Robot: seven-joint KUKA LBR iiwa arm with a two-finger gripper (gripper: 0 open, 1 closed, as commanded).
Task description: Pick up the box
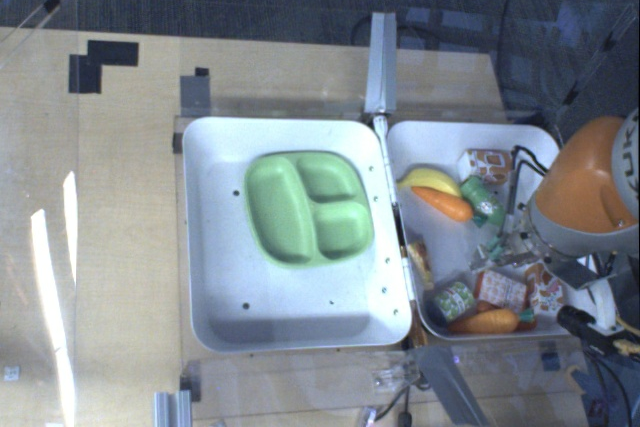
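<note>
Camera view: the claw (503, 250) hangs low in the right bin (540, 137); whether it is spread or pinched I cannot tell.
The box (502, 290) lies just below it, crowded by a carrot (487, 321); descend straight, centred on the box.

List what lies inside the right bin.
In the right bin: a banana, two carrots, a green can and small boxes. The arm covers the bin's right part.
</note>
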